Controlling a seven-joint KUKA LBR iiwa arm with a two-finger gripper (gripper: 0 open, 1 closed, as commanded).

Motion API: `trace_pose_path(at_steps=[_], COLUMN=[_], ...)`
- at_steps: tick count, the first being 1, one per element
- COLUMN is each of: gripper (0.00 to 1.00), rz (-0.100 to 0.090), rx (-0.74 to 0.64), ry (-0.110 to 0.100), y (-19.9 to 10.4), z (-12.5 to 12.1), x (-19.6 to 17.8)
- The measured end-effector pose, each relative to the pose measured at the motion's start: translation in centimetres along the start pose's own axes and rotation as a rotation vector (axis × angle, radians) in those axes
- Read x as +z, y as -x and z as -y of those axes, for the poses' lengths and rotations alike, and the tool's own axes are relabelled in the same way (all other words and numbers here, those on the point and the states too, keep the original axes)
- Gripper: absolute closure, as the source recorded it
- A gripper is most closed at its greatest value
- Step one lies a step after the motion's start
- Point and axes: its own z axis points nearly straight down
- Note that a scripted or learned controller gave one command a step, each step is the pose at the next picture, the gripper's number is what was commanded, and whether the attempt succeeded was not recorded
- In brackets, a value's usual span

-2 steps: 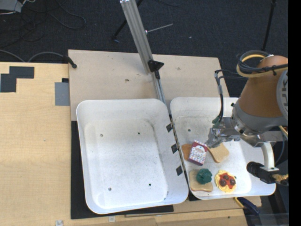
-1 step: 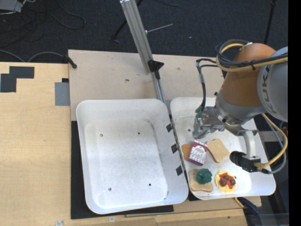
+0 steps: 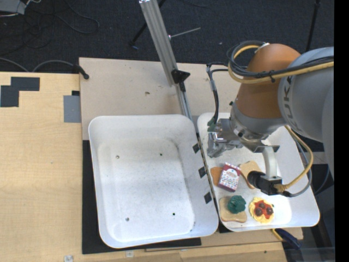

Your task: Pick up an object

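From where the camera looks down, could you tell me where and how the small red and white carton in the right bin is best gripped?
Grip the red and white carton across its two long sides, coming straight down from above. It lies flat and slightly tilted, with an orange piece close on its left and toast-like items to its right, so a low sideways approach looks crowded. The gripper is just above it in the view.

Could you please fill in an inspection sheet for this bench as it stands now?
Surface: two shallow white bins, left bin, right bin.
Job's things: red-and-white carton, tan slice topped by a green lump, yellow round piece with red spots, all in the right bin.
Clutter: nothing seen.
Grippers: metal gripper above the right bin, holding nothing visible.
Cables: yellow-and-black cable looping along the arm.
Surroundings: slanted aluminium pole, dark floor.
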Motion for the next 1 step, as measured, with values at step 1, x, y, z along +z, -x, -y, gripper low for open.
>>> trace_pose_path(at_steps=[1], gripper=[1.00], rz=[0.000], rx=[0.001], ry=[0.000], y=[-4.63], z=[-1.17], x=[-0.38])
